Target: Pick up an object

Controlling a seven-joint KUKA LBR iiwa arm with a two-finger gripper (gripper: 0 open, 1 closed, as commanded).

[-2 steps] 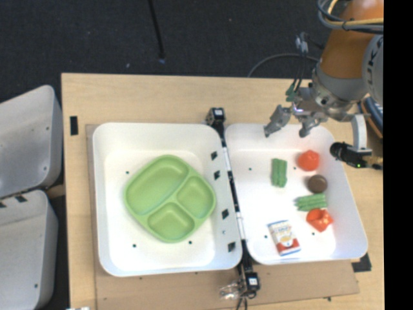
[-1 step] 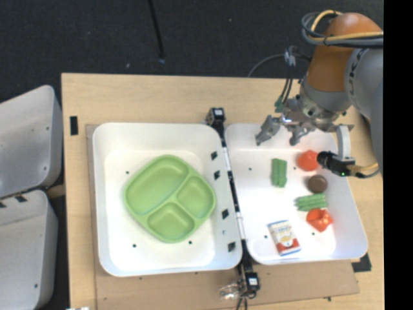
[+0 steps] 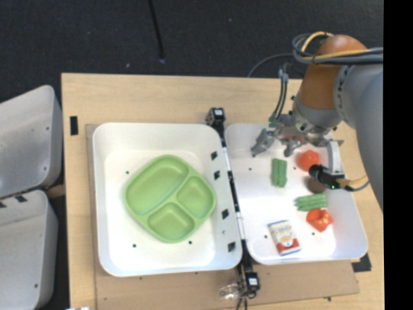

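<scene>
Green toy pod [image 3: 278, 172] near the right bin's [image 3: 258, 244] far edge looks light, rigid, slick; pinch across its narrow middle. Gripper [image 3: 276, 142] hovers just beyond, fingers spread, empty.

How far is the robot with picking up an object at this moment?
Nothing looks picked up yet. The gripper is over the far part of the right bin, with no object seen between its fingers. The green piece, red item, green beans, red pepper and small carton lie on the bin floor. Grasping and lifting are left.
</scene>
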